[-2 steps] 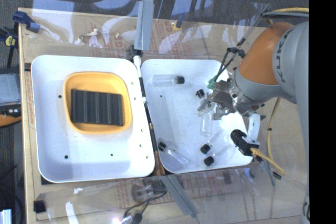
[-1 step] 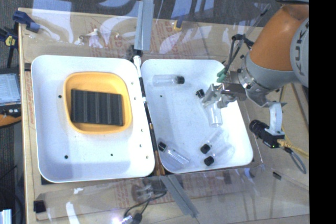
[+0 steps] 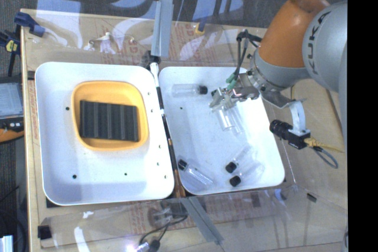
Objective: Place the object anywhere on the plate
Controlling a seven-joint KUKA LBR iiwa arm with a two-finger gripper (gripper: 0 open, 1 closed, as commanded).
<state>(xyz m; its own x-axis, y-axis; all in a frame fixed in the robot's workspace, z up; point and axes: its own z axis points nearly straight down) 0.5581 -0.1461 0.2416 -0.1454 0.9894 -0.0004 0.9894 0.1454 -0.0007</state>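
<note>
From above, the gripper [image 3: 223, 97] sits in the upper middle of the right bin [image 3: 269, 177], with what looks like a clear vial [image 3: 226, 119] just below it — whether the jaws are open or closed on it I cannot tell. The yellow plate [image 3: 109, 92] lies in the left bin [image 3: 53, 180], at frame left — more vials [image 3: 188, 90] are scattered in the right bin.

plate [image 3: 109, 94] yellow, dark ribbed centre | bins [image 3: 59, 180] white | vials [image 3: 186, 90] clear, black caps | arm [image 3: 307, 32] grey, orange band
</note>
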